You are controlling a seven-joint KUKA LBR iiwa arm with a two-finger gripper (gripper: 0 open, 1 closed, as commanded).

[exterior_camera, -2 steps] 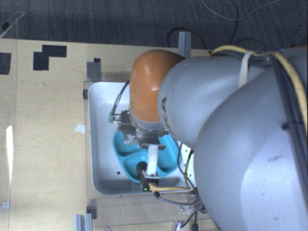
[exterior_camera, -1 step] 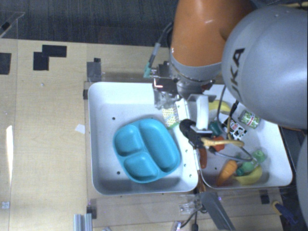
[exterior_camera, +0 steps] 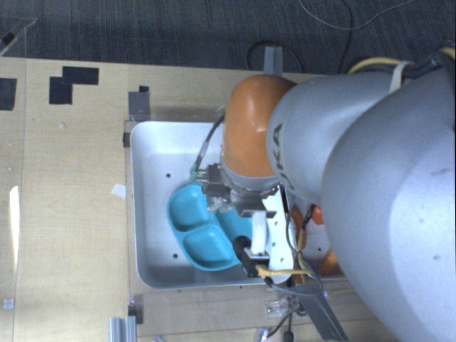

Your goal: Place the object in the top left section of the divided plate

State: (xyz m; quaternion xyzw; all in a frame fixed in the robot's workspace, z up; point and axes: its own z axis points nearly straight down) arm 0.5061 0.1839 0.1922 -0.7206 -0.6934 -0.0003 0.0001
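Orange thing by the arm looks small and light, I'd pinch its middle. End effector over the plate, can't tell its grip.

One blue divided plate lies just left of the pincer, with two of its sections plainly showing. One white bin holds it. Two orange bits peek out on the pincer's right.
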